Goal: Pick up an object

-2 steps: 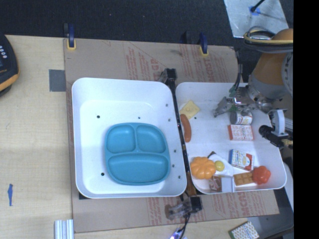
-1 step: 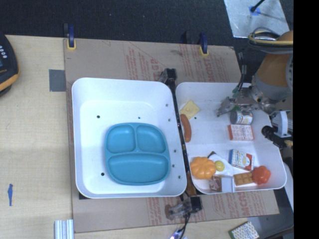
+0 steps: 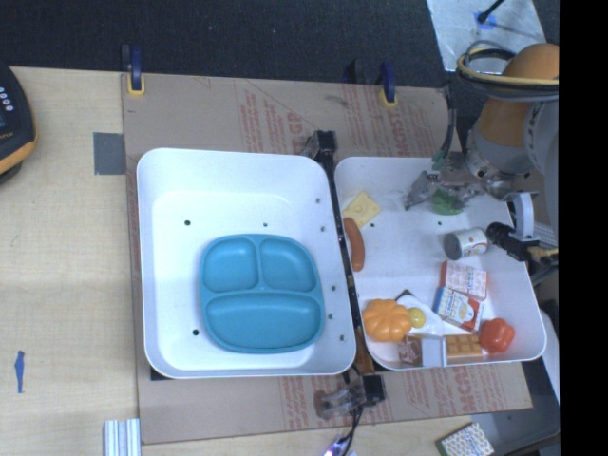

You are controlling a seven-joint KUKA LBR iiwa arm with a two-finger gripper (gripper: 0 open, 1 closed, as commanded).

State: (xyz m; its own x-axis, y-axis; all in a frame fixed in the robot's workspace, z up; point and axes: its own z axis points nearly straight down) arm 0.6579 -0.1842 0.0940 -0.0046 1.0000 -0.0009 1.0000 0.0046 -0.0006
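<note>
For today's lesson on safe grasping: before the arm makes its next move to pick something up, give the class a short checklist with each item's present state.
1. Gripper is over the right bin, near its far edge: ok.
2. A target lies right under it: something green sits there, but what it is: cannot tell.
3. Fingers open enough for a grasp: cannot tell.
4. An object is already held: cannot tell, nothing is seen between the fingers.
5. Neighbours stand apart from the green thing: ok, the small grey can and yellow slice lie clear of it.
6. Left bin holds the blue divided plate, away from the arm: ok.
</note>
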